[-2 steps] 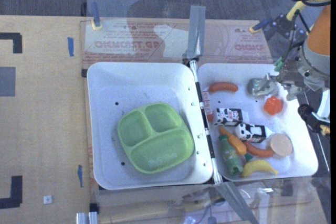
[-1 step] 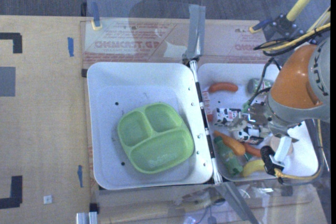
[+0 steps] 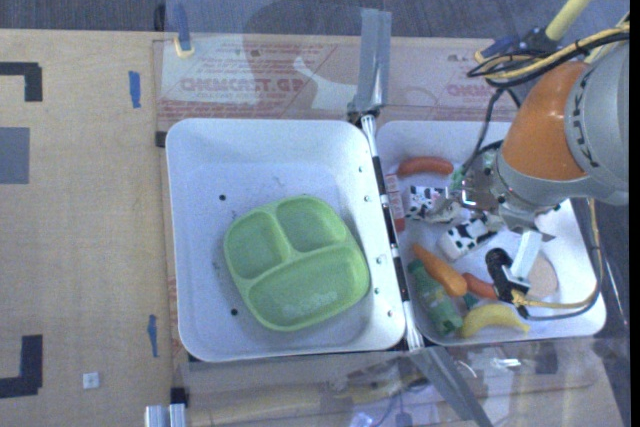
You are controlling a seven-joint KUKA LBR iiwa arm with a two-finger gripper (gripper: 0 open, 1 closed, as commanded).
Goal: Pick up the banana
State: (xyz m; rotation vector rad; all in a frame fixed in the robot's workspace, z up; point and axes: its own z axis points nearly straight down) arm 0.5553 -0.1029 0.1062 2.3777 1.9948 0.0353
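Two shallow white bins were seen from above, set side by side on a pale wooden counter [image 3: 80, 215]. The left bin [image 3: 200, 155] was taken up by a green divided plate [image 3: 295, 260], laid toward its near side. The right bin [image 3: 590, 315] was crowded with small toy foods. The banana [image 3: 493, 319], yellow and curved, was found lying flat at the near edge of the right bin, just beside a green item [image 3: 440, 307] on its left. An orange carrot [image 3: 440, 269] was laid at a slant just behind it, and a red sausage [image 3: 425, 165] was placed at the far end of the bin. The grey arm [image 3: 600, 135], banded in orange, was extended in from the right. The pincer [image 3: 468, 207] was held low over the middle of the right bin, close to some black-and-white spotted pieces [image 3: 462, 237] and apart from the banana. Whether the pincer was spread or pressed together could not be told.
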